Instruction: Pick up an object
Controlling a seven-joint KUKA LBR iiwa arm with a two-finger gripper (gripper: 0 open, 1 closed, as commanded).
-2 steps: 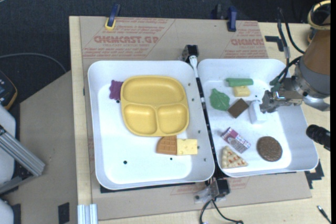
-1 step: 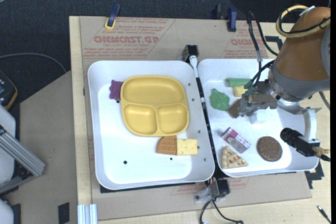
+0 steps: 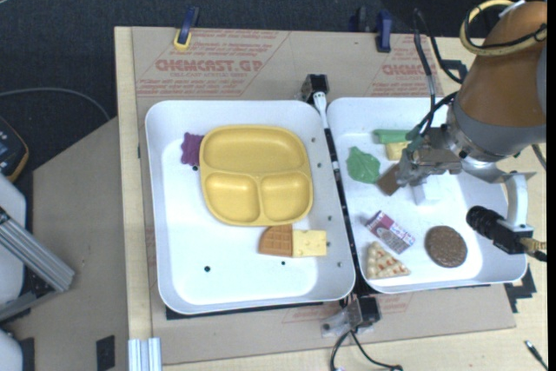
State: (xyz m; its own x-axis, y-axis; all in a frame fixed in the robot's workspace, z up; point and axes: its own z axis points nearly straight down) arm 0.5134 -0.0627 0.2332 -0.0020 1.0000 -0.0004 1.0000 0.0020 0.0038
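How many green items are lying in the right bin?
2: a green leaf near the bin's left wall, and a green piece behind it. The arm may hide more.

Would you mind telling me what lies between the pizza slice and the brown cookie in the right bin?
In the camera view, bare white bin floor separates the pizza slice from the brown cookie; the small pink packet sits just above that stretch.
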